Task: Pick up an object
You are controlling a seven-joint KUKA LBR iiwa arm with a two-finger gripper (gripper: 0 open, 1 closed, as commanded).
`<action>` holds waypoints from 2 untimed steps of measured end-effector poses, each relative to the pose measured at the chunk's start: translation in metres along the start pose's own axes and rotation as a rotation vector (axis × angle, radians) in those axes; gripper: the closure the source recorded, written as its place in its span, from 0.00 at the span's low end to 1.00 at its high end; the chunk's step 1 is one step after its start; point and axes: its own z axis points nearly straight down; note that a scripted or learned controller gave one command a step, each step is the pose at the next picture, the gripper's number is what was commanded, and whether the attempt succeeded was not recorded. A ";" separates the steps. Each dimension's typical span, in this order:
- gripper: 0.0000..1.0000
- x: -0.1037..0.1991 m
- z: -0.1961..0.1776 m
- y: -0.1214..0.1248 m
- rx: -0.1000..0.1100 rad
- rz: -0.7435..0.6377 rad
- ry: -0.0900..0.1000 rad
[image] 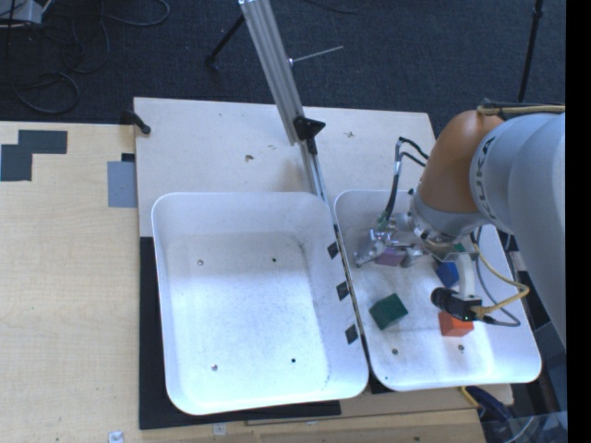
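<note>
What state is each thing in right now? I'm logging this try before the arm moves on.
gripper: low in the right bin, fingers hard to read
purple object: beside the gripper, grasp unclear
green block: lying free
orange block: lying free
blue object: partly hidden under the arm
right bin: holds the objects

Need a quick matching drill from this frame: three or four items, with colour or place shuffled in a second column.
Items:
1. small cube in the right bin
2. small block near the right bin's front
3. left white plastic bin
4. arm's wrist band

Descriptions:
A. orange, above the claw
B. dark green
C. orange-red, beside a black cable end
D. white, left of the divider

Pairs: 1-B, 2-C, 3-D, 4-A
</note>
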 end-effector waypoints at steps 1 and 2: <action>1.00 -0.002 -0.010 0.001 0.000 0.004 0.000; 1.00 0.072 -0.104 0.007 -0.007 -0.008 0.002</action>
